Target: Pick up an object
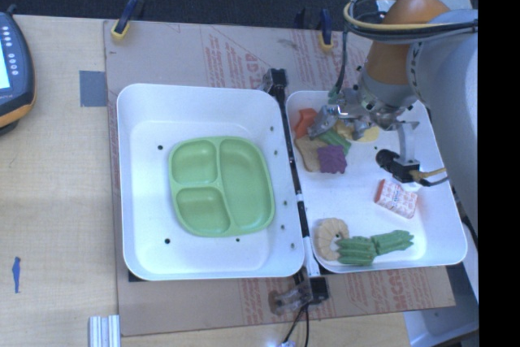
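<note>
Purple toy (331,160) in right bin (435,252), far-left pile; gripper (345,119) just above it, finger opening can't tell.

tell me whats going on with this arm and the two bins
The arm has its end effector low over the far end of the right bin, right at a cluster of toy food around a purple piece. Nothing is visibly held yet. A red-and-white packet and green beans lie nearer in that bin. The left bin holds a green divided plate.
</note>
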You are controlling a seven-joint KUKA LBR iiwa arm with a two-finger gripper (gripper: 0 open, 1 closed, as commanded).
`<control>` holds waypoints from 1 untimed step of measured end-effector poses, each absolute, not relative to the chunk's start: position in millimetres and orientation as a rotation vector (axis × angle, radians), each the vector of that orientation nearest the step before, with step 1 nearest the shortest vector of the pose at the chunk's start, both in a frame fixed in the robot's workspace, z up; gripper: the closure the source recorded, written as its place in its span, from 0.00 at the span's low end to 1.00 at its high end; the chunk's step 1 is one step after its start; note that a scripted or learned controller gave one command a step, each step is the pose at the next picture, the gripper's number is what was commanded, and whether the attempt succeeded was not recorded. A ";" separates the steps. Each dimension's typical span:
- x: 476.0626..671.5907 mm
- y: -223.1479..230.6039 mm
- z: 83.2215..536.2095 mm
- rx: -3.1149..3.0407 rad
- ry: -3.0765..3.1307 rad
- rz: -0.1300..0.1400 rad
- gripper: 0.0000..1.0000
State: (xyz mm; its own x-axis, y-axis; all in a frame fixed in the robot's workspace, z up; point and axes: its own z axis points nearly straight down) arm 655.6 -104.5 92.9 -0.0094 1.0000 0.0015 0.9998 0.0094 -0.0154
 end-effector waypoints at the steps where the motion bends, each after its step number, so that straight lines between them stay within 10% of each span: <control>1: 613.2 -108.0 94.0 -2.218 -2.224 0.002 0.00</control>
State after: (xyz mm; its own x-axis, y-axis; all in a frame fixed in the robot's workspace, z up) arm 613.2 -108.0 94.0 -0.0025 1.0000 -0.0007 1.0000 0.0025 -0.0011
